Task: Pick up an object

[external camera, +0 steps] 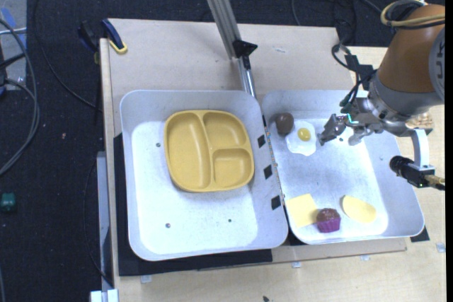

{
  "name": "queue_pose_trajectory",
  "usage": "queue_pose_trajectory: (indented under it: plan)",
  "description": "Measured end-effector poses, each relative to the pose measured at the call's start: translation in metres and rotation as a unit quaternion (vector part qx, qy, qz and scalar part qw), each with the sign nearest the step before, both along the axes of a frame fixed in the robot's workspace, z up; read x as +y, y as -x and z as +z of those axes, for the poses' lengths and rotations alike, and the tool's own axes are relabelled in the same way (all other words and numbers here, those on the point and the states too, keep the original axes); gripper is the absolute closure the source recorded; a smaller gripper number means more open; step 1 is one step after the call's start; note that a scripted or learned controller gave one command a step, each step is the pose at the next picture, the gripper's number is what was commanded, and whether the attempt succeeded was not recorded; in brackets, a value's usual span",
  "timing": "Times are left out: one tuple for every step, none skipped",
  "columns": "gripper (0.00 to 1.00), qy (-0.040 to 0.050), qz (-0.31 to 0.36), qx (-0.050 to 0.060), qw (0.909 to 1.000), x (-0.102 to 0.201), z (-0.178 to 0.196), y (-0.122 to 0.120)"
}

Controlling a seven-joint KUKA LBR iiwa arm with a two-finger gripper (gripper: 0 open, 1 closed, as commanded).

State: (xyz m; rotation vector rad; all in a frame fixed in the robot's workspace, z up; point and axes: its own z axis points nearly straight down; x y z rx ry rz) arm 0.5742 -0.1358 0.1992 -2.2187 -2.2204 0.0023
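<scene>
The right bin [354, 173] holds several toy foods. A fried egg [302, 140] lies at its far left with a brown round piece [284, 123] beside it. Along the near edge sit a yellow cheese square [301, 209], a purple piece [328, 220] and a yellow oval [359, 208]. My gripper [342, 129] hangs over the far part of the right bin, just right of the egg, fingers spread apart with nothing between them.
The left bin [141, 223] carries a yellow divided plate [209, 150]. A metal pole [219, 3] slants from the top of the view down to the bins' dividing edge. Cables lie on the dark floor beyond the bench.
</scene>
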Motion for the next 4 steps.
queue_pose_trajectory:
  plan:
    - [0.00,0.0002,0.000,-0.001,1.0000,0.000,0.001,-0.001]
    - [0.00,0.0002,-0.001,0.001,1.0000,0.000,-0.043,0.005]
    - [0.00,-0.0002,-0.001,0.001,1.0000,0.003,-0.097,0.016]
    - [0.00,0.0006,-0.001,-0.002,1.0000,0.003,-0.106,0.015]
